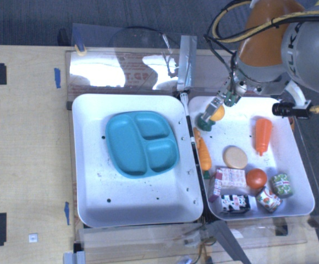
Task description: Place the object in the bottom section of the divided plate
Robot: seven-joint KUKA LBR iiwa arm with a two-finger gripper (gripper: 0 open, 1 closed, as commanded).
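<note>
Camera view: I count two white bins on the bench [22, 147]. The left bin [88, 197] holds one blue divided plate [142, 143] with three sections, all bare. The right bin [302, 197] holds the loose items: two carrots, one [263, 135] upright near the right wall and one [203, 154] along the left wall; one round tan biscuit [236, 157]; one tomato [256, 177]; one pink-and-white packet [230, 178]; one black-and-white carton [235, 203]; two small round printed items [281, 184] [268, 200] at the lower right. The gripper [210, 117] sits over the right bin's upper-left corner with a small yellow object [218, 113] right at its tip. I can't tell if the gripper has it or how far open it is. Plate and yellow object are well apart.
</note>
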